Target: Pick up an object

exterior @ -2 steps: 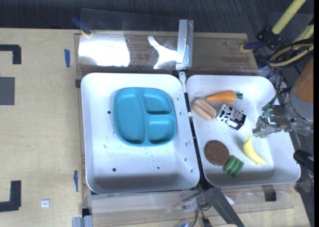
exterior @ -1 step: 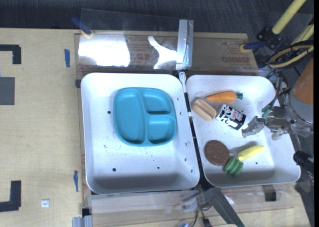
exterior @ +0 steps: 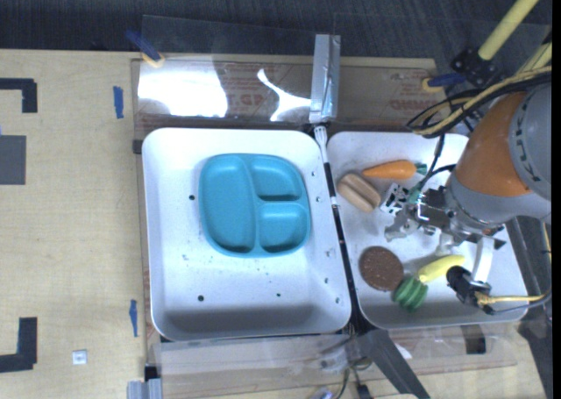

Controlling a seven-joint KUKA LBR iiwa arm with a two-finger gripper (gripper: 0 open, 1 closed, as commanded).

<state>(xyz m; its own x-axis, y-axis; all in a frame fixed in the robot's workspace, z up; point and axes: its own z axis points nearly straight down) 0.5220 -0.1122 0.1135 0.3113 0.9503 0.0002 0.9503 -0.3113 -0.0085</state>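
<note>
Gripper (exterior: 401, 216) low in right bin (exterior: 500, 305), finger state unclear, grasp cannot tell. Carrot (exterior: 390, 170) at 12 o'clock, bread roll (exterior: 358, 191) at 10, brown disc (exterior: 381, 267) at 7.

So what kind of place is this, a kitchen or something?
More likely a robotics lab test bench than a kitchen: a robot arm reaches over two white bins, holding toy-like food such as a carrot, with loose cables and taped boards around.
</note>
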